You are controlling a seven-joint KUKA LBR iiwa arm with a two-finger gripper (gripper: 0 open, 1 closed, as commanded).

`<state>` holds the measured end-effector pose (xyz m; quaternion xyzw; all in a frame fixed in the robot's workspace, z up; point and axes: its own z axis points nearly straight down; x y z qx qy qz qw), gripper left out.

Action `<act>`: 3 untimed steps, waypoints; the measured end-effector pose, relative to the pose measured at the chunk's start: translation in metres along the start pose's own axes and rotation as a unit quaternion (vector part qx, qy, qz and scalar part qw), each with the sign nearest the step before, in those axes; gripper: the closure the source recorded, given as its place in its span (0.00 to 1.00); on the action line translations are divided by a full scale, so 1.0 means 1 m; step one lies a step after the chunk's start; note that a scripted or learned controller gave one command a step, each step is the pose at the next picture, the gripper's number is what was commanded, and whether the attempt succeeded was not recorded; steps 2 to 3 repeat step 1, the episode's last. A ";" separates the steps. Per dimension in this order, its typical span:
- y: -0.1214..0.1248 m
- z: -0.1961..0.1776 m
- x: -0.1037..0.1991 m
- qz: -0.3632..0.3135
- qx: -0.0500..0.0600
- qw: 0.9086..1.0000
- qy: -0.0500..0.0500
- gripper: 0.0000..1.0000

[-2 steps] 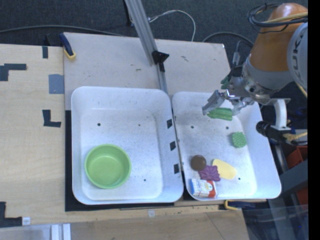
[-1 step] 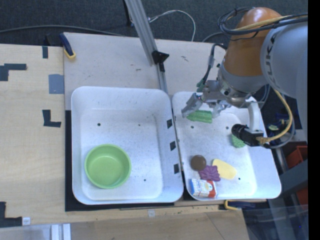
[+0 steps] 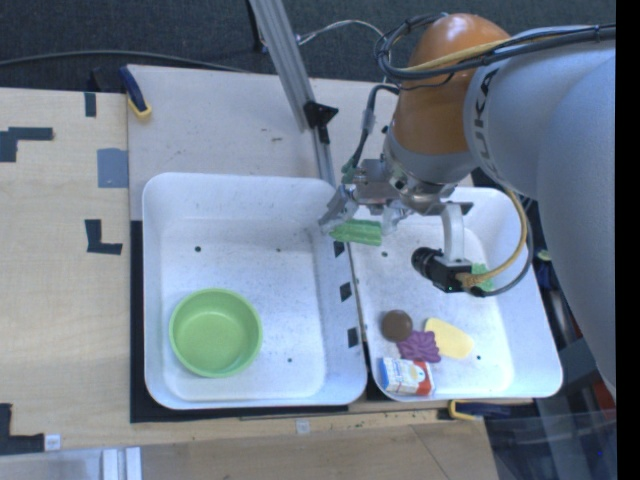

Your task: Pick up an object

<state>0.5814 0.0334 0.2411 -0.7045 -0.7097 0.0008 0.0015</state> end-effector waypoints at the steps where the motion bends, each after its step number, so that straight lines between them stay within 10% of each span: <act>1: -0.002 0.011 0.063 0.000 0.000 1.000 0.000 1.00; 3: -0.002 0.011 0.063 0.000 0.000 1.000 0.000 1.00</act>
